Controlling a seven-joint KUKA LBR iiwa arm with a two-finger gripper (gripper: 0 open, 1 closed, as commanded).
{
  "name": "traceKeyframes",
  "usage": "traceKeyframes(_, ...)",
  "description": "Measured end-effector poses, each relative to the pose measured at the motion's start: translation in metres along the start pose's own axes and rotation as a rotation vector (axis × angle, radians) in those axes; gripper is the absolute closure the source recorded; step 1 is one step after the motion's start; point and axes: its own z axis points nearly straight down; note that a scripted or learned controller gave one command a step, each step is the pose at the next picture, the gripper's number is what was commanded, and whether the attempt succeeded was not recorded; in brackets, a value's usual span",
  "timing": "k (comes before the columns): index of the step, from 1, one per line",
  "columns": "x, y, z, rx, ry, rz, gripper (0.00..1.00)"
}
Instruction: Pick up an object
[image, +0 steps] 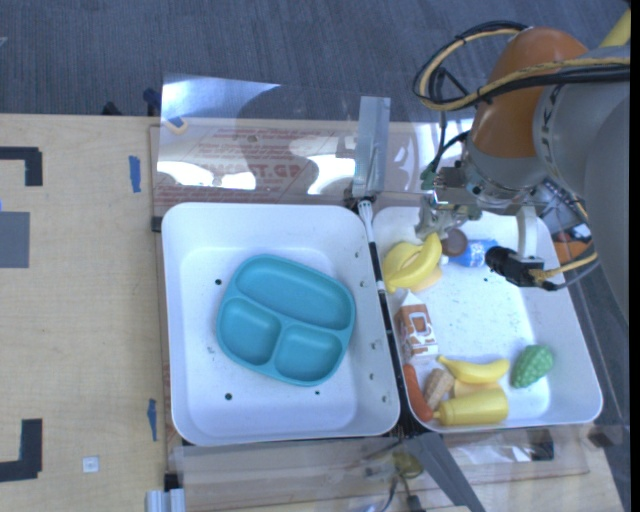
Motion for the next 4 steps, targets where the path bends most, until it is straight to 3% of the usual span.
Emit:
traceKeyframes(1,0.004,0.020,-0.101,0.000,-0.004,0.090,1.00)
traceKeyframes(2,-0.043,0.024,-0.177,0.001,-0.006,0.070,1.00)
traceKeyframes(3,-0.032,0.021,-0.050,0.016,0.000,-0.281,1.00)
traceKeyframes(4,0.038,-0.011,-0.025,0.011,0.000,-0.297,1.00)
